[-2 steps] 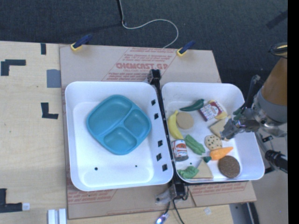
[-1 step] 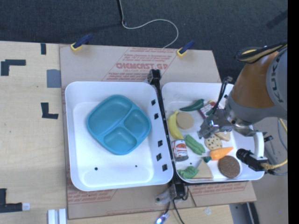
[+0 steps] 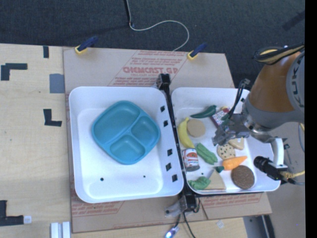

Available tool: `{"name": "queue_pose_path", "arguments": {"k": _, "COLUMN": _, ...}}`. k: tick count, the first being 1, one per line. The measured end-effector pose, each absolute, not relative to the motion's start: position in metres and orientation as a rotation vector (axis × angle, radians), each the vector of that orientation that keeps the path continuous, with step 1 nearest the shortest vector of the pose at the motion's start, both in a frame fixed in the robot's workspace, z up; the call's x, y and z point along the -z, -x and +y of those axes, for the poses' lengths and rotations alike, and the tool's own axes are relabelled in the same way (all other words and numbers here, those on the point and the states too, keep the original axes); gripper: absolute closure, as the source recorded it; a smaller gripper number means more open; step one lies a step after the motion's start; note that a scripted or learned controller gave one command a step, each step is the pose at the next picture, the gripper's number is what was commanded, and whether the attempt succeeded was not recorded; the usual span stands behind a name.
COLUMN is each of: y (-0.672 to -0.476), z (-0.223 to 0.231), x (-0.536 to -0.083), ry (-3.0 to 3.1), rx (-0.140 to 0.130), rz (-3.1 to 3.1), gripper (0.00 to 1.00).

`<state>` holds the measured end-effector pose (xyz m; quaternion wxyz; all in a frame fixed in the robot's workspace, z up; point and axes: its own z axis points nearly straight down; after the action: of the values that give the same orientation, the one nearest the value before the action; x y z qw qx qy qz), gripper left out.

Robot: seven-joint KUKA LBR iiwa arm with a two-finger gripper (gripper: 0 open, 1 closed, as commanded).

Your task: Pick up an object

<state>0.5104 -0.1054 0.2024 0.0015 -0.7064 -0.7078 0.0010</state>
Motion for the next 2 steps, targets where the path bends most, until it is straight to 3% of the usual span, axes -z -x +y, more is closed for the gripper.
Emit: {"name": "queue_pose_path", "arguments": {"k": 2, "y": -0.5102, "z": -0.1042, "x": -0.2208, "ry": 2.213, "rx": -0.005, "rz": -2.221, "gripper": 1.00}}
